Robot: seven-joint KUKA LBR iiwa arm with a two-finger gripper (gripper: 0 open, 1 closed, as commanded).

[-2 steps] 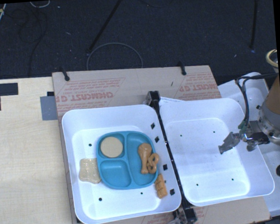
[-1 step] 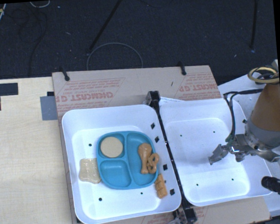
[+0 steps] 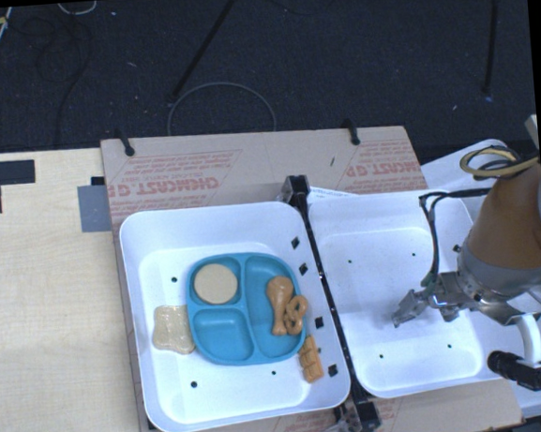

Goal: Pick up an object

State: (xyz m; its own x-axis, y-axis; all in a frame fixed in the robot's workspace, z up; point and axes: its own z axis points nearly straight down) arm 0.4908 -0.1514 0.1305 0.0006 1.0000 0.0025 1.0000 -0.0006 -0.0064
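Observation:
In the left bin lies a blue divided plate. On it rest a round tan biscuit and a brown twisted pretzel piece. A pale tan toast-shaped piece lies against the plate's left edge. A small orange-brown piece sits off the plate's lower right corner. My gripper hangs low over the right bin, in its right half, far from all these objects. It is open and nothing is between its fingers.
A black divider runs between the two bins. Both stand on a cardboard sheet. A coiled yellow cable and the arm's body overhang the right bin's right side. A light wooden bench top lies to the left.

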